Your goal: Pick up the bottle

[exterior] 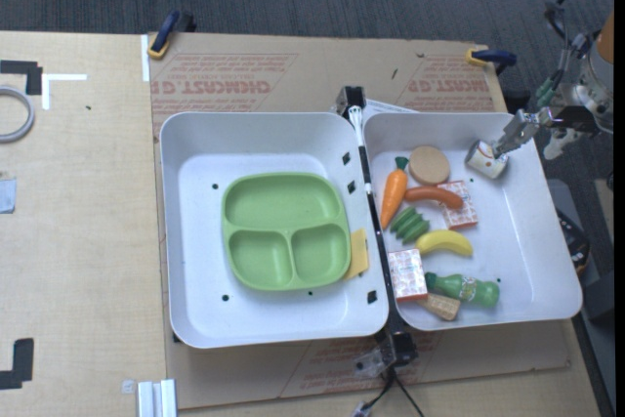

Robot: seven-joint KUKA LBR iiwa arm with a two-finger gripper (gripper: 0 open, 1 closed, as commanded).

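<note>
Grey carpet, cardboard-topped bench [78, 239], two white bins. The left bin [186, 308] holds a green divided plate [286, 231]; the right bin [532, 249] has toy food. The tool [503, 144] sits at its far corner, can't tell its grip. The bottle [462, 288], green, lies untouched near the front. Cardboard print too mirrored to read.

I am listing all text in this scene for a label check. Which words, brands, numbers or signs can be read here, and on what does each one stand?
"CHICKST GF", red and seen upside down, uncertain: cardboard behind the left bin.
Similar red print on the cardboard behind the right bin: too blurred to read.
Red-and-white packets: print too small to read.
Bottle: label too small to read.
</note>
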